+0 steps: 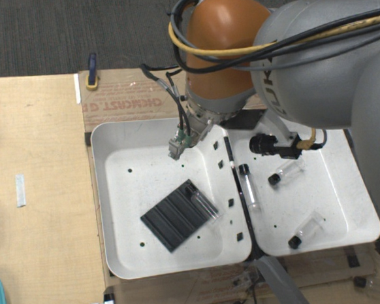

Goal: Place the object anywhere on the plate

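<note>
Over the left white bin (124, 186), grey arm with the orange band (227, 40) reaching in from the right. Tool (178, 146) hanging above the bin's far half, close to the back wall, well apart from the plate. Spread or pressed together? Cannot tell from this slant.

Down on the bin floor, in the near half: black ribbed rectangular plate (172, 220), lying flat, turned at an angle to the bin walls. And right there on its right side, clear plastic vial (205, 201), lying on its side along the plate's edge, touching the ribs.

Across to the right white bin (337, 195). Three more clear vials with black caps, all on their sides. First vial (246, 188) lying just beside the divider between the two bins, cap toward the far end. Second vial (286, 171) near the middle, cap pointing left. Third vial (306, 231) near the front wall, cap toward the near left.

Beyond the bins, a brown cardboard sheet with red print (133, 100), and a blue clamp (92, 69) at its far left corner. Off to the left, pale wooden surface (45, 225).
</note>
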Controlling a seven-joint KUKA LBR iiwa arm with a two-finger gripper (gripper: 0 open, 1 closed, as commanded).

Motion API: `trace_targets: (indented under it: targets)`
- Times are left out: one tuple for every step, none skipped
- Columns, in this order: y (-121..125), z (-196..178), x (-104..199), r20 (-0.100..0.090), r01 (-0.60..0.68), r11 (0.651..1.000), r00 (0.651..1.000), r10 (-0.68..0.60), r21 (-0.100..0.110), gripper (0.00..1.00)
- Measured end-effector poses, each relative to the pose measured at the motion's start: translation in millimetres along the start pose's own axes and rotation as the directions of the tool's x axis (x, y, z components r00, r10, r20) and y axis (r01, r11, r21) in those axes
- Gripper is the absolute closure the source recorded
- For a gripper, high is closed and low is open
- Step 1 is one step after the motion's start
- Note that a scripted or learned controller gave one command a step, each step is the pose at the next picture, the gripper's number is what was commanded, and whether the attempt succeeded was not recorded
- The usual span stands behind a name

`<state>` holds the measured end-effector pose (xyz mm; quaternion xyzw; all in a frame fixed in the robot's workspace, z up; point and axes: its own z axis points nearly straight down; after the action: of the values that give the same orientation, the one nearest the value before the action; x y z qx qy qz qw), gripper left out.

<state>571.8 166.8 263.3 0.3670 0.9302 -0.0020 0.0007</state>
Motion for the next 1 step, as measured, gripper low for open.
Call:
trace_targets:
  targets:
    - [-55.5, -39.6, -11.1, -0.001, 0.285, 0.959, 0.959, -0.285, -0.003, 1.00]
